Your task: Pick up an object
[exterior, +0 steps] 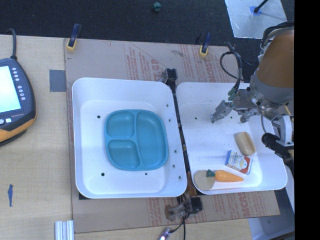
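Gripper [221, 113], fingers spread and holding nothing, hangs at ten o'clock from bread roll [245, 143], carton [237, 161] and carrot [228, 176].

A light blue plate [136, 139] sits in the white left bin [80, 134]. In the white right bin [200, 134] lie an orange carrot [229, 176], a tan bread roll [245, 143] and a blue-and-red packet [237, 161].

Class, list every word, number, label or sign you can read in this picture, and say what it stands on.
Red print on the cardboard: too blurred to read.
Label on the small packet: too small to read.
Screen and buttons of the pendant: nothing legible.
So no text can be read.
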Motion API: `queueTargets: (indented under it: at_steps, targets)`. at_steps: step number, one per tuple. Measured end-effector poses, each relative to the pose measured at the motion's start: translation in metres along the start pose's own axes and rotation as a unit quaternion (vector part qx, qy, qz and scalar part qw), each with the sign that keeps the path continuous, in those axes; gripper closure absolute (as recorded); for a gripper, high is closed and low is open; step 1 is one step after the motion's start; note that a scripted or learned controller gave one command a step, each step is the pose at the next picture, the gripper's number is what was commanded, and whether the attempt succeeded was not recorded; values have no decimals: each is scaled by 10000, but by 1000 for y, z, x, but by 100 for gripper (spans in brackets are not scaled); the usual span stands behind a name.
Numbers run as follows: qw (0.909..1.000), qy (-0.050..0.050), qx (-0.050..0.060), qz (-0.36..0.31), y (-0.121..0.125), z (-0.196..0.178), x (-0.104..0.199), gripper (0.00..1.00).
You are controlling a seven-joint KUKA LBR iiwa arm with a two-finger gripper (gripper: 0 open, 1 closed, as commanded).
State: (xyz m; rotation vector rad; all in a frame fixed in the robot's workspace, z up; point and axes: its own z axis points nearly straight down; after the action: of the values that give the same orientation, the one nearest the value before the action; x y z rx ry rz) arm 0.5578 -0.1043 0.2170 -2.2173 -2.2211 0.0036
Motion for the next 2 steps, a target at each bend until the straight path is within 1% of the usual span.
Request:
queueTargets:
  at_steps: [1,2]
  targets:
    - [10000,1,3,-10,0,-10,-1,100]
    - [10000,1,5,-11,0,-10,-1,0]
